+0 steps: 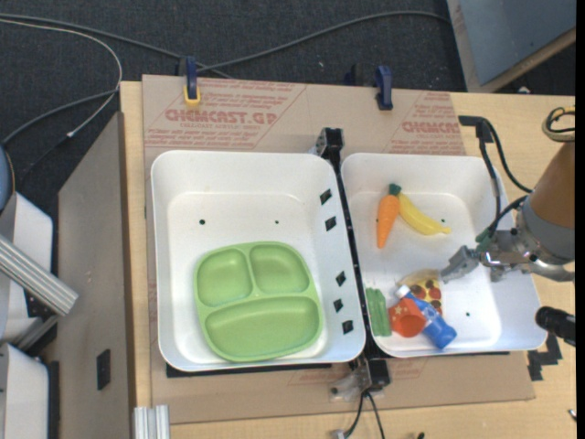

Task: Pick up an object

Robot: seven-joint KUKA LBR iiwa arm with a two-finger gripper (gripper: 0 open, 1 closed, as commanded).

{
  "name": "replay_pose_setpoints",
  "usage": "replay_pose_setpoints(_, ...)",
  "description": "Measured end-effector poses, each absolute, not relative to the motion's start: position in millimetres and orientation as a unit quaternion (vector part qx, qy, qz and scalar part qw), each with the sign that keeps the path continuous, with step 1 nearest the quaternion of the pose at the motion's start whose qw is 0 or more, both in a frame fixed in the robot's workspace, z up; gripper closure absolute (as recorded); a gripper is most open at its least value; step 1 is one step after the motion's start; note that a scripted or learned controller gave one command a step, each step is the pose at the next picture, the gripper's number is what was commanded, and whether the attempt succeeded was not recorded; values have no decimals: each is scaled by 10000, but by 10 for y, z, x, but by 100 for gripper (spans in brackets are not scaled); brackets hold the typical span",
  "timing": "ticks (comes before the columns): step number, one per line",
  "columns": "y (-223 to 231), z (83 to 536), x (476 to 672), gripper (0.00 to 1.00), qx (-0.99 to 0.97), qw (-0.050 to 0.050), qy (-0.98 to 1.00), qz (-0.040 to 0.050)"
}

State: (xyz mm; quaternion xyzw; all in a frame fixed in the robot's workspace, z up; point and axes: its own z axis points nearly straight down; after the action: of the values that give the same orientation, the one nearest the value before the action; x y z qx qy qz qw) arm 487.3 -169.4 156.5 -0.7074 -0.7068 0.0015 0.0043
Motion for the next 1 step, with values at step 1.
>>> replay_pose_setpoints(1,-1719,1134,4897,0,-7074,30,-7068,7)
